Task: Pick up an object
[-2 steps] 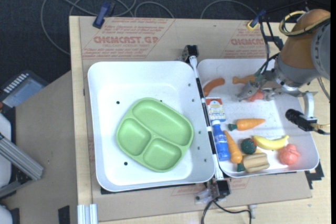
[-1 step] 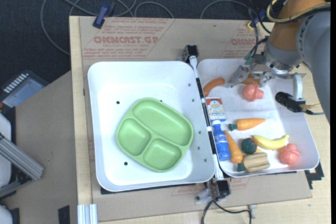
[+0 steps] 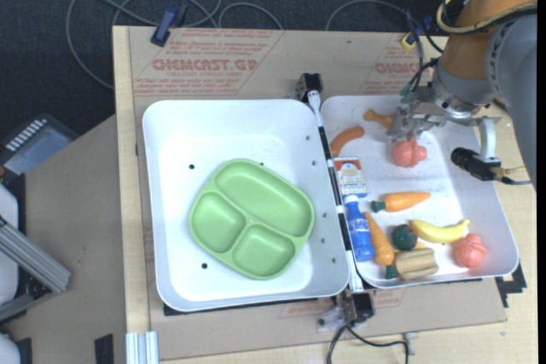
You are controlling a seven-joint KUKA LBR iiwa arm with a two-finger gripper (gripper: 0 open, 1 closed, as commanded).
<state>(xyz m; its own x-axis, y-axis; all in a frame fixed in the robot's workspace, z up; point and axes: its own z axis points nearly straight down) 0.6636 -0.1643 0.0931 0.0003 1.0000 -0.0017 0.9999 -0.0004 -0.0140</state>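
Note:
My gripper (image 3: 410, 130) hangs low over the back of the right bin (image 3: 490, 209), reaching in from the right. Directly in front of it, touching or nearly so, lies a pinkish-red round fruit (image 3: 409, 153). An orange sausage-shaped piece (image 3: 345, 138) lies to its left, and a small orange piece (image 3: 378, 118) sits by the bin's back wall. Further forward are a carrot (image 3: 405, 201), a yellow banana (image 3: 439, 229), a second pink fruit (image 3: 469, 251), a tan bread-like piece (image 3: 415, 263) and a dark green piece (image 3: 403, 238).
The left bin (image 3: 171, 141) holds a green divided plate (image 3: 250, 217). A red, white and blue tube (image 3: 354, 205) lies along the right bin's left wall, with another orange carrot (image 3: 381, 241) beside it. Cables run over the floor behind the bench.

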